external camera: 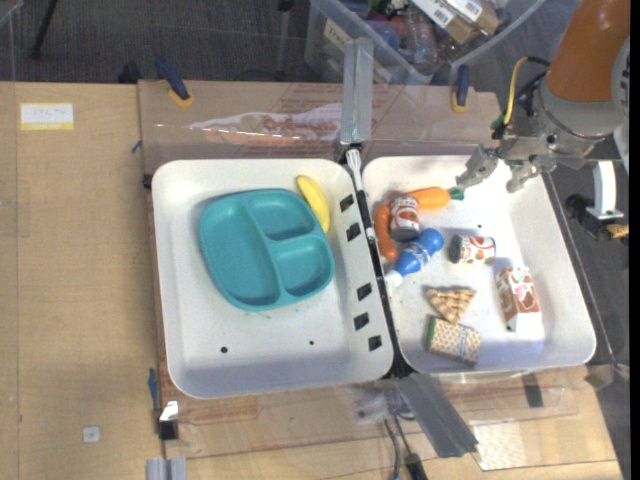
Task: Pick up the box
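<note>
We see the claw (497, 171) open and holding nothing, above the right bin's (570, 268) far edge. The box (455, 340) lies near the bin's near edge, well apart. Approach, descent and grasp all remain.

A robotics lab: a plywood surface (70, 268) bears two clamped white bins (180, 368) of toy food, with a clear tub (335, 18) of spare props behind.
</note>
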`<move>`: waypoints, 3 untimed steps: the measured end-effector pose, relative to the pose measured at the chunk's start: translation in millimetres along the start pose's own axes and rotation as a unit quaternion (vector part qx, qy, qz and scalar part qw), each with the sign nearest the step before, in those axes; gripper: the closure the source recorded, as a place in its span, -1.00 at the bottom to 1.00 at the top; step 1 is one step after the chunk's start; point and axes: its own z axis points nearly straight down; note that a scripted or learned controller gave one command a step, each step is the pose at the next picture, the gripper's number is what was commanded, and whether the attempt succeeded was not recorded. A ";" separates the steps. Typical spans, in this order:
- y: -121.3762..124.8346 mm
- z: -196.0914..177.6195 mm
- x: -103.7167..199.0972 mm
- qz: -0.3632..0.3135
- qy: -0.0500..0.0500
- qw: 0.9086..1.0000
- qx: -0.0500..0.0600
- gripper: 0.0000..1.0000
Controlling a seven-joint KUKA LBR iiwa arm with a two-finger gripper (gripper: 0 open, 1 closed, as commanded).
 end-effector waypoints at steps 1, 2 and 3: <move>-20.8 125.2 -18.1 -0.010 -0.002 1.000 -0.006 -1.00; -108.1 125.3 -7.0 -0.047 -0.002 0.999 -0.007 -1.00; 0.4 -77.4 -38.7 -0.085 -0.002 0.996 -0.002 -1.00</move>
